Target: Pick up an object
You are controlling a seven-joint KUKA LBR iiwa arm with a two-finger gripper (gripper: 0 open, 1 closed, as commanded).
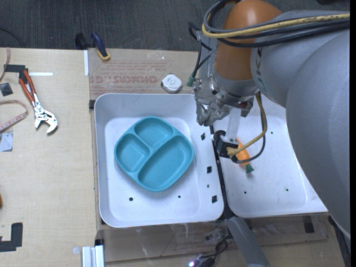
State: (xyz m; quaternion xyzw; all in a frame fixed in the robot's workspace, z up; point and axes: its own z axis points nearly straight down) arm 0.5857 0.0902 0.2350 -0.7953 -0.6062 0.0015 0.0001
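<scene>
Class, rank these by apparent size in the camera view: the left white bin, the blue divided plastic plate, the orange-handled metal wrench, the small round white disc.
Largest to smallest:
1. left white bin
2. blue divided plastic plate
3. orange-handled metal wrench
4. small round white disc

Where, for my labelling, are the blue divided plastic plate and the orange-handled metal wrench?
Blue divided plastic plate (161, 161), camera view, large compartment floor.
Orange-handled metal wrench (35, 103), camera view, mid-shaft.

We look down on a robotics lab or workshop: a plywood bench (50, 193) with a wrench (35, 103), a clamp (100, 47), white bins (101, 166) and a cabled industrial arm (311, 88).
</scene>
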